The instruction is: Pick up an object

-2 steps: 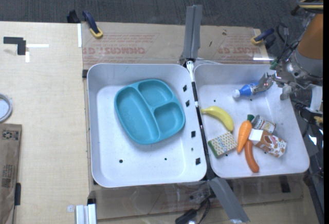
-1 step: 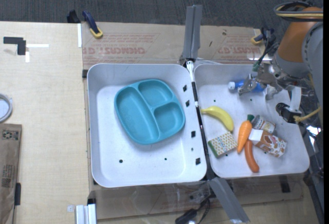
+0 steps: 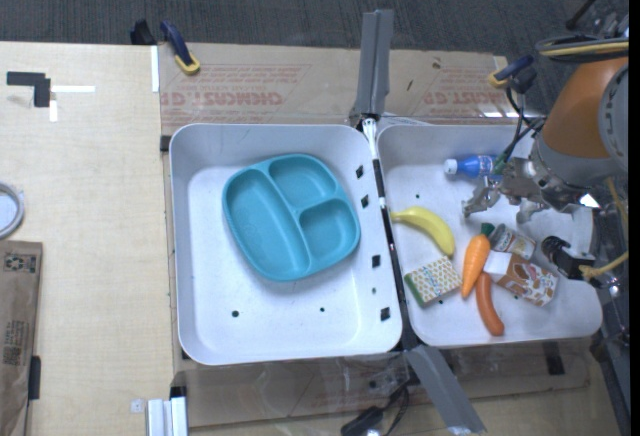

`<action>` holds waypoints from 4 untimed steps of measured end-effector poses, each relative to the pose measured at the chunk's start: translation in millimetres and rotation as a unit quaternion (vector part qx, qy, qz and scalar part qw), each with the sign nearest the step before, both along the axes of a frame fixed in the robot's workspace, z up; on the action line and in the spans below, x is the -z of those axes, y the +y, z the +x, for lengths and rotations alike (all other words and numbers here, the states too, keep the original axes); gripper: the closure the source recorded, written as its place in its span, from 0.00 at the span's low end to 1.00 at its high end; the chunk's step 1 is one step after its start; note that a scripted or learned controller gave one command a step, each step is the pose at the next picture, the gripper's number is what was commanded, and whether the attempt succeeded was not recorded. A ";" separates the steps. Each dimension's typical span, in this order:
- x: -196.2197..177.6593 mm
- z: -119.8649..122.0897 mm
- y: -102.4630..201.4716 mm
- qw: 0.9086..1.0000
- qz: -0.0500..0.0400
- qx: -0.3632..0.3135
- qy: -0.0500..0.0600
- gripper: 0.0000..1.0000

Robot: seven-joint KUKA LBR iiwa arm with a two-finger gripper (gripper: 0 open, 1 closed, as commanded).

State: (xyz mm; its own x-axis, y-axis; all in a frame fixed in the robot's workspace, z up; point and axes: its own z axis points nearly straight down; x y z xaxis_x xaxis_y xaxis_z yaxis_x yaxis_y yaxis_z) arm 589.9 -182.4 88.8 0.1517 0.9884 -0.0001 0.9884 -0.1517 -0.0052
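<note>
**Gripper poised over the right bin**

The gripper (image 3: 497,201) hangs with fingers spread and nothing between them, placed above the clutter, apparently to descend. Just below lie two carrots (image 3: 475,265), one banana (image 3: 426,227), one bottle (image 3: 470,165), two packets (image 3: 432,280). The left bin (image 3: 200,324) carries one blue plate (image 3: 290,216).

The grey arm (image 3: 590,114) leans in from the right, its orange band showing above the wrist, bent downward at a slant. At its end the claw (image 3: 502,207) hangs low with its two metal fingers (image 3: 478,205) spread apart, nothing caught between them.
</note>
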 end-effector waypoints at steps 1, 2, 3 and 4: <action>-6.4 -0.3 -0.6 1.000 0.000 0.001 0.002 1.00; -6.3 -0.4 -0.6 1.000 0.000 0.001 0.002 0.00; -12.2 -0.9 -1.2 1.000 0.000 0.001 0.005 1.00; -12.1 -0.9 -1.2 1.000 0.000 0.001 0.005 0.00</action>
State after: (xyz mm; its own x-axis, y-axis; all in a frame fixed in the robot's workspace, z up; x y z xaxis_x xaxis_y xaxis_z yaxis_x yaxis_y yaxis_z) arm 589.0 -183.6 100.9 0.1544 0.9880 -0.0008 0.9879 -0.1544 -0.0145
